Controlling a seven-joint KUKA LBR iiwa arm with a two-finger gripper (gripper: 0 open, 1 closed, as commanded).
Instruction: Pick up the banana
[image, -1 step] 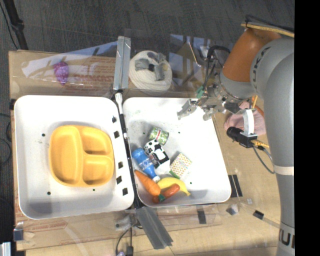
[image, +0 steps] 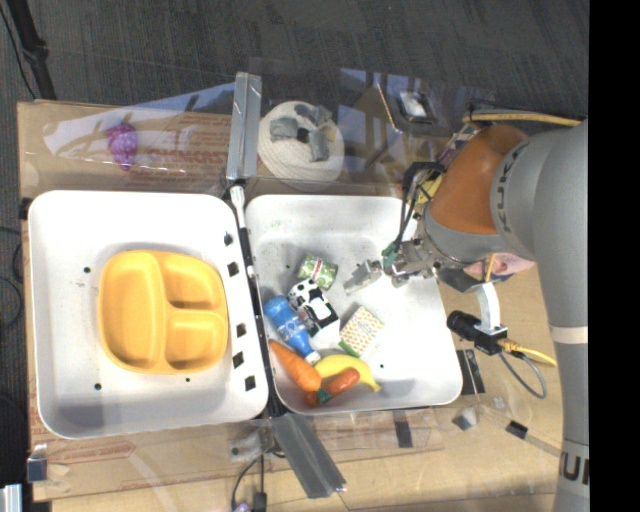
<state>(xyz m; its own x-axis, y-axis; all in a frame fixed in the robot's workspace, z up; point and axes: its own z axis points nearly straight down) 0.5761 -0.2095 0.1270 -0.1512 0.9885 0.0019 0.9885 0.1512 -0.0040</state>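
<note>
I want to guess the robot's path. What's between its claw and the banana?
In the camera view, a small patterned packet lies between the gripper and the banana.

Bright, even overhead light; soft, slightly blurry.

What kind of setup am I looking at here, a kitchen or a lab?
Most likely a robot lab bench: two white bins side by side, toy food such as the banana, and a yellow divided tray.

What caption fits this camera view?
Tool over the right bin, apart from the banana lying beside a carrot at the bin's near edge.
</note>
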